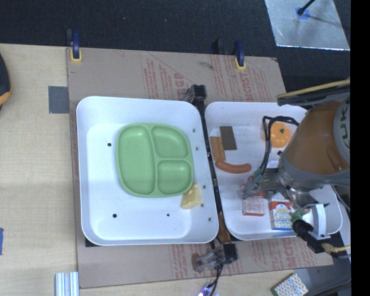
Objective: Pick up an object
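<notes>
Gripper [257,189] hanging low in the right bin [246,232] over a small red-and-white packet [254,206].

The packet is lying flat on the bin floor, just below the gripper; a toy hot dog [233,166] is lying just above-left; whether the pincer is apart or together, I cannot tell; a green divided plate [154,159] is sitting in the left bin [95,165].

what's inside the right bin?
Visible in the right bin: a hot dog, a dark flat block, an orange item, and two small cartons. The arm covers the bin's right side, so anything under it is hidden.
</notes>
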`<state>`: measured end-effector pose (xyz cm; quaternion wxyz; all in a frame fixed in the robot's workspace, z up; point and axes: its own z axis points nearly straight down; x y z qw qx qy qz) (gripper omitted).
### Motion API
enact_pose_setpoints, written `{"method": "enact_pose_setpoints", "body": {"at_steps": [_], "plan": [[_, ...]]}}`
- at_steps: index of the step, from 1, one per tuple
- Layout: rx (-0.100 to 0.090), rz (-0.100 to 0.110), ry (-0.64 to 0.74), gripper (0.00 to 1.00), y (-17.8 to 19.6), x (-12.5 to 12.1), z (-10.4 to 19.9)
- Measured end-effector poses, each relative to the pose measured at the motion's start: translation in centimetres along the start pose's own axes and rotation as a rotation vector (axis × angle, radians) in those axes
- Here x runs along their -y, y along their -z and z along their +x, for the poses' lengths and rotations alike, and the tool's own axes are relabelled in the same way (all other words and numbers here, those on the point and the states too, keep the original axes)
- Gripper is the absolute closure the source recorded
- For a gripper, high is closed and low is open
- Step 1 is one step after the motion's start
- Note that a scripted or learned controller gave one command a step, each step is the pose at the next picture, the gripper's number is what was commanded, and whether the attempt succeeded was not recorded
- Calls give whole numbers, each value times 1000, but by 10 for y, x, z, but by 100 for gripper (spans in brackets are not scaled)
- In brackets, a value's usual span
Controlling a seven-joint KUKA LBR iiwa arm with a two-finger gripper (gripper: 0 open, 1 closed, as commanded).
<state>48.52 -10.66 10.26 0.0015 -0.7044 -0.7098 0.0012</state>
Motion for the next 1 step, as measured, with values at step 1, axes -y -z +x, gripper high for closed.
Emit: {"method": "enact_pose_setpoints", "body": {"at_steps": [1], "plan": [[-2, -13, 6, 100, 95, -57, 97]]}}
